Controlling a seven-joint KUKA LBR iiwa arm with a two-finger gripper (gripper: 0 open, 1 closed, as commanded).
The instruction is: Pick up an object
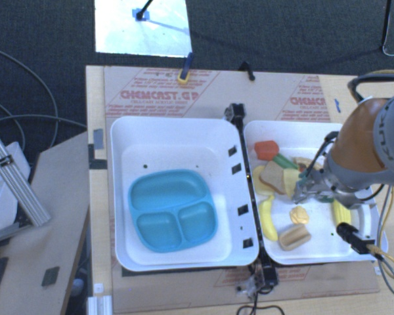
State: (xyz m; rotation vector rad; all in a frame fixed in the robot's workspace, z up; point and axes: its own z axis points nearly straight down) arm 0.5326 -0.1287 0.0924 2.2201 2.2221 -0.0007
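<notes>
Cardboard-covered bench [151, 87] is seen carrying two white bins. In the right bin [276, 253], nearest, a bread roll [293, 237] lies tilted, long axis left-right. A banana [267, 218] runs near-to-far beside the divider. The gripper [303, 192] is lowered over a toast slice [274, 178]; finger state cannot be determined. Farthest, a red-orange piece [266, 149] is located. A blue tray [173, 210] occupies the left bin [128, 149].

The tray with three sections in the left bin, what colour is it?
The tray is light blue, plain with no pattern. The camera view shows it clearly.
</notes>
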